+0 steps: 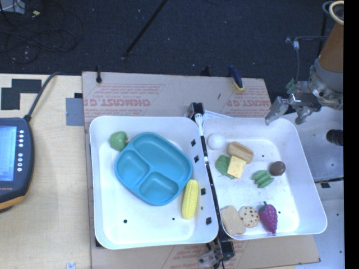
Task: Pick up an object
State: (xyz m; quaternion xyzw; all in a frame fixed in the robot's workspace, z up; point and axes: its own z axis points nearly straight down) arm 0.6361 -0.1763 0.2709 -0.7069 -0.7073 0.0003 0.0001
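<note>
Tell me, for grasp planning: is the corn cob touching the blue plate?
Touching: the camera view shows the corn cob lying against the blue plate's lower right rim.

Robotics laboratory: cardboard-covered bench (168, 97), teach pendant (14, 158), loose floor cables (39, 35), toy food in white bins (151, 237).

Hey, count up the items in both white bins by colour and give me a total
Green: 3, apple, leaf, pea pods
Yellow: 2, corn, cheese
Blue: 1, plate
White: 1, egg
Tan: 3, bread roll, bread slice, cracker
Brown: 1, round brown piece
Purple: 1, grapes
Total: 12
</note>
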